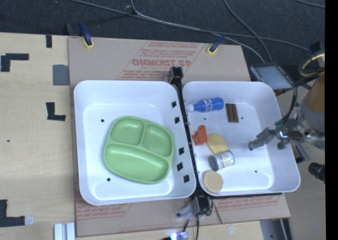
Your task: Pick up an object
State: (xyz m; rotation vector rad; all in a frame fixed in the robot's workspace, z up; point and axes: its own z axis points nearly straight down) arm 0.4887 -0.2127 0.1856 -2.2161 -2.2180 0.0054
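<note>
The right bin [264, 96] holds several small objects: a blue and white bottle [207, 105] lying on its side, a brown block [231, 112], an orange piece [199, 136], a yellow lump [216, 142], a small metal can [222, 160] on its side and a tan disc [213, 181]. My gripper [268, 141] hangs over the right side of this bin, well right of the can and the yellow lump. Its dark fingers [259, 141] stand spread with nothing between them.
The left bin [84, 96] holds a green divided plate [139, 149]. A black divider [182, 128] runs between the bins. Both bins rest on a cardboard sheet [158, 59] held by clamps. Cables cross the dark floor behind.
</note>
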